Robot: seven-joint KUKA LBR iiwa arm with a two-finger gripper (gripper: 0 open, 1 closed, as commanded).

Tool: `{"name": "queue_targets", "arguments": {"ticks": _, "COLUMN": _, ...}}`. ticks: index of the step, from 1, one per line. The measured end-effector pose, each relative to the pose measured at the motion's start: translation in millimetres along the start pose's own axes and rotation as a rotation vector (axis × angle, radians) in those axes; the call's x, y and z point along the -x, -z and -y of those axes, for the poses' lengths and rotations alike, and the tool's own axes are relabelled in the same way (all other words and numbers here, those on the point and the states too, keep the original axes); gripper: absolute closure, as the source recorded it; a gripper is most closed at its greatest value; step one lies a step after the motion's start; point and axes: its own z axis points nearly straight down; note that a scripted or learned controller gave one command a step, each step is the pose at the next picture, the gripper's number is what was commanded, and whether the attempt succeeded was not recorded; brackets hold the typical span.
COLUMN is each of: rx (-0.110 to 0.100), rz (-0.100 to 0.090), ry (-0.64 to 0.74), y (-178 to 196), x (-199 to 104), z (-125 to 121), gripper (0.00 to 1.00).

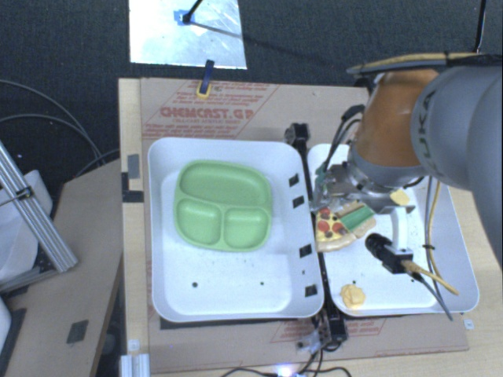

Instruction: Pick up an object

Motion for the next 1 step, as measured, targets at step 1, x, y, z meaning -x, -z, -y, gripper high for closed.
{"name": "queue_targets", "arguments": {"ticks": 1, "rx": -0.004, "rz": 0.002, "ry": -0.007, "y": 99.2, "x": -15.4, "z": 45.4, "gripper": 1.00}}
